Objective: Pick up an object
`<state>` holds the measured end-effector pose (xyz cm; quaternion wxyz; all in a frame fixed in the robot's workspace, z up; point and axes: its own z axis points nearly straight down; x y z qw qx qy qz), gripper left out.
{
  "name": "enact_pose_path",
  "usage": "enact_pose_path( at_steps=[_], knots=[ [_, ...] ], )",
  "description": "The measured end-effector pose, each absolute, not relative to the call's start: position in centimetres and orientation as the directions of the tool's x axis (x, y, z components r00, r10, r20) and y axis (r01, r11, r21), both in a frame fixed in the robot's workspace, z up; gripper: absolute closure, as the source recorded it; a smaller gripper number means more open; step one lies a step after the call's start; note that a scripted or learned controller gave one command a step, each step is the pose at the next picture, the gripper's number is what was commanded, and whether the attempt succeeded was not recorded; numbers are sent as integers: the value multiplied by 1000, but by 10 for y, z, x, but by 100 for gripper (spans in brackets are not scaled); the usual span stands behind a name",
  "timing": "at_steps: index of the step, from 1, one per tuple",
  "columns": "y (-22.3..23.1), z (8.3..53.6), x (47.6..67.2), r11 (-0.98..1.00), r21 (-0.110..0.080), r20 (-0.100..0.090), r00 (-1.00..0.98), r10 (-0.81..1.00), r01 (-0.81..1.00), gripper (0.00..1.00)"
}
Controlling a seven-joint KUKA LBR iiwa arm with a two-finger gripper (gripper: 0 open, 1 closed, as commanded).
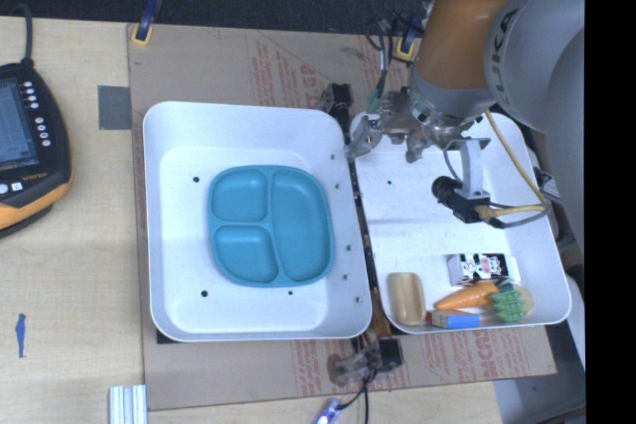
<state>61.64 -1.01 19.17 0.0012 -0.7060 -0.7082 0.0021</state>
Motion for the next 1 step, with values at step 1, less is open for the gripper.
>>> enact_pose_path(
  at_steps=[1],
  knots=[
    [-11,202,617,5,-7,-2,-5,1000,1000,100]
  ],
)
